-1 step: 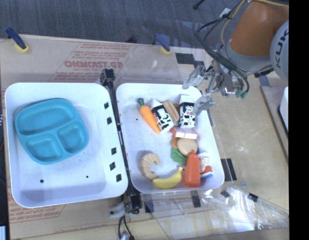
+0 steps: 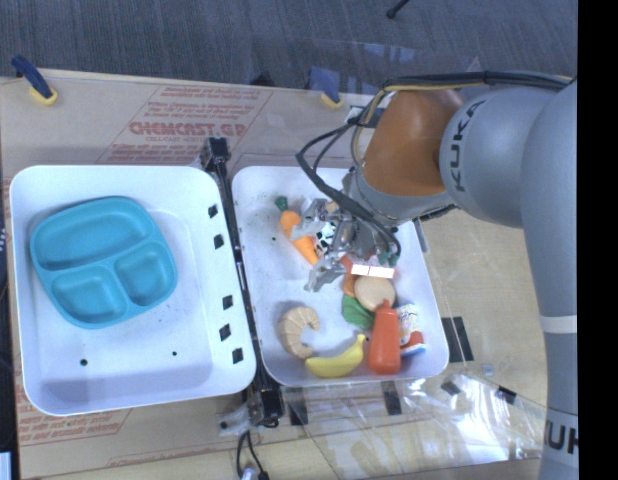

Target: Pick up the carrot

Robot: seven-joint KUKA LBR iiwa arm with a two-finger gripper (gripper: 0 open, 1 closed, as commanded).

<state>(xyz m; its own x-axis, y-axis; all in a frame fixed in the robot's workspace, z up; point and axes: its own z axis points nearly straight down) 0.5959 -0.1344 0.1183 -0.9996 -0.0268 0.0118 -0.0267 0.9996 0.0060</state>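
Right now I am looking at the end effector (image 2: 334, 258) hanging low inside the right white plastic bin (image 2: 251, 268), beneath the grey arm with its orange band (image 2: 409, 148). I cannot tell its state from this slant, because the metal parts are blurring together over the toys. Just to its left, the small orange plastic carrot with a green top (image 2: 294, 225) is lying on the bin floor, its green end pointing toward the far wall; it is sitting just beside the end effector and I am not seeing it gripped.

Moving outward, a round beige bun-like toy (image 2: 374, 291) is resting just nearer than the end effector, with a green leafy piece (image 2: 356, 311) touching it. An orange-red bottle-shaped toy (image 2: 385, 339) is lying by the near right corner. A yellow plastic banana (image 2: 336, 360) is curving along the near wall, and a tan croissant toy (image 2: 298, 329) is sitting beside it.

Farther left, the other white bin (image 2: 29, 368) is holding a blue divided plate (image 2: 101, 260). Both bins are sitting side by side on the cardboard-covered surface (image 2: 139, 118).
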